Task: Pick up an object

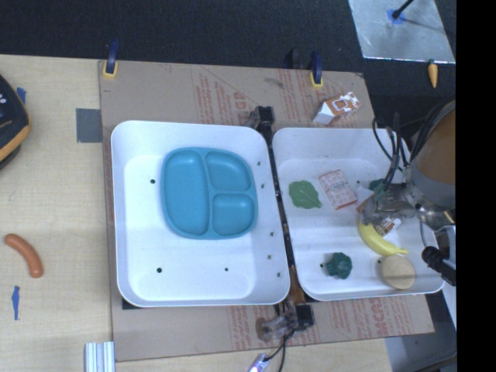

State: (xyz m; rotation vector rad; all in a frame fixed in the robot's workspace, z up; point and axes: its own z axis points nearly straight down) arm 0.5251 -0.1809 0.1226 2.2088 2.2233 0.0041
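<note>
The end effector [385,210] hangs low over the right bin [310,142] near its right wall, tangled in cables and too cluttered to tell whether it grips anything. Just below it lies the banana [378,240], apparently touching. The arm [438,157] is cut off at the frame's edge.

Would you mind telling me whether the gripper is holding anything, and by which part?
It cannot be told: the gripper sits low beside the yellow banana, its tips unclear.

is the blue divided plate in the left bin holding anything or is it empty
Empty. The blue divided plate lies flat in the left bin, and all three compartments show bare blue surface.
</note>
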